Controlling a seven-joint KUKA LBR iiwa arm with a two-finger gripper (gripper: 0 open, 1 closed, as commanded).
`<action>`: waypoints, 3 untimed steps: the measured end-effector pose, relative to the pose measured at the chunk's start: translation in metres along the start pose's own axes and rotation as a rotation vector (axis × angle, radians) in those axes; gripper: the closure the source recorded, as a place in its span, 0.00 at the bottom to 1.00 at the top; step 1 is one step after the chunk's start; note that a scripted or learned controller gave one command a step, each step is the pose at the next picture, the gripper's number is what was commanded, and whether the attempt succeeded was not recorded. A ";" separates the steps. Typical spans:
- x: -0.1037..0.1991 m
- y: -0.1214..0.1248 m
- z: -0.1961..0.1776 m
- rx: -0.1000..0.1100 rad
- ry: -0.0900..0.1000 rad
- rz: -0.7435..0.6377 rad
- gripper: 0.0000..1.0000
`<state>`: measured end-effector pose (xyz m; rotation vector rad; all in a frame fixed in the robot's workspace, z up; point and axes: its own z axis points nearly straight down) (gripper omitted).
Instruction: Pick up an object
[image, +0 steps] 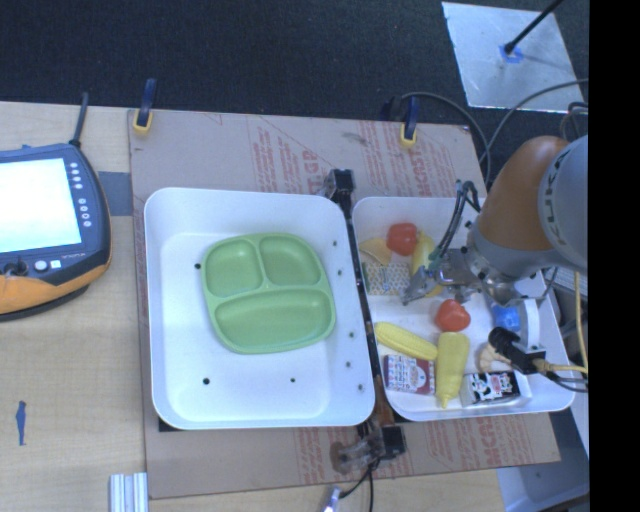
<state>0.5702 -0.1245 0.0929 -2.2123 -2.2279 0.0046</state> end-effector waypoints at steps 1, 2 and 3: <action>-0.004 -0.052 0.002 0.001 0.000 0.001 0.00; -0.005 -0.052 -0.008 0.003 -0.001 -0.003 1.00; 0.052 -0.019 -0.099 -0.002 0.002 0.003 1.00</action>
